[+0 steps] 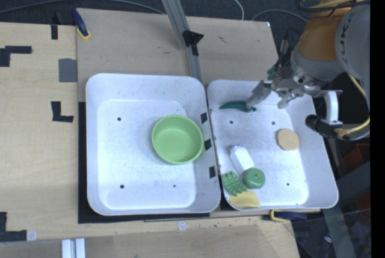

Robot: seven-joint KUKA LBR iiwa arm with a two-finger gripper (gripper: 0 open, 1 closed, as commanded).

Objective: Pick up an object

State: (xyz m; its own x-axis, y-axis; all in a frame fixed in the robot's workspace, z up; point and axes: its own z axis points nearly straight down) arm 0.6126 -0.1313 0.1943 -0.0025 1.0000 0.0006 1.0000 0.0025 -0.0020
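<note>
Two shallow white bins sit side by side on the desk (138,46), each a rounded rectangle of speckled plastic with small dark holes in its floor. The left bin (108,148) holds a single green bowl (177,139), round and smooth, lying a little toward 3 o'clock of that bin's middle.

The right bin (313,184) holds several small things. At about 11 o'clock lies a dark teal object (236,106), flat and elongated with a pointed end toward the left bin. At 3 o'clock is a tan disc (288,139), matte and biscuit-like. Near the middle lies a white cylinder (242,159), tilted on its side. Toward 6 o'clock sits a green round piece (254,178) with a knob-like centre, just beside a ridged green item (231,182), and at the near rim a pale yellow piece (248,199) touches the ridged item's lower end.

The arm (337,34), grey with an orange band, comes in from 2 o'clock and bends down over the right bin's far rim. Its jaws (260,96) point toward 8 o'clock, the tip just beside the right end of the dark teal object; whether they touch it cannot be told. The jaws look slightly parted around nothing visible, but their state cannot be told for sure. A grey metal pole (171,4) slants across the desk from 12 o'clock down to the gap between the bins.
</note>
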